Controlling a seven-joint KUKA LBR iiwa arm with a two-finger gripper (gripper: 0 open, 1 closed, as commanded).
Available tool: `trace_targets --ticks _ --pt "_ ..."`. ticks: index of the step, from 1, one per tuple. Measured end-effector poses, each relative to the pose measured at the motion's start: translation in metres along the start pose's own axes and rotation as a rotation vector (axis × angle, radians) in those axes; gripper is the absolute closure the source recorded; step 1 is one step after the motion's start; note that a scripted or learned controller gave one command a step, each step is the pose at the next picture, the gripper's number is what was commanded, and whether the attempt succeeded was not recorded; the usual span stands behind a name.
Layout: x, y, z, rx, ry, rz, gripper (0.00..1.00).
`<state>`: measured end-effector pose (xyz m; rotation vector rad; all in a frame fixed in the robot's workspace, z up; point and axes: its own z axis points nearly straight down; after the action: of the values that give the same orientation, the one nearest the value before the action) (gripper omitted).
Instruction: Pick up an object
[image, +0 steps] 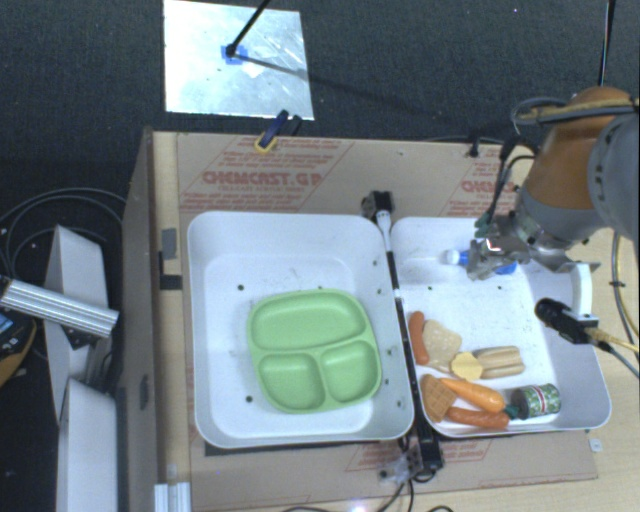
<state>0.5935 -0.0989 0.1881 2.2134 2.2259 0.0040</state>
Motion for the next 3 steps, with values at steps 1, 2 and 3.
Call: trace_targets --ticks 1,2,3 --pt "-0.022 0.021 -0.015 0.0 -0.001 0.002 1.0" --pt "-0.021 0.021 -0.015 0.001 -0.001 0.001 0.0" --pt "-0.058 -0.041 0.104 0.003 -0.001 0.004 0.0"
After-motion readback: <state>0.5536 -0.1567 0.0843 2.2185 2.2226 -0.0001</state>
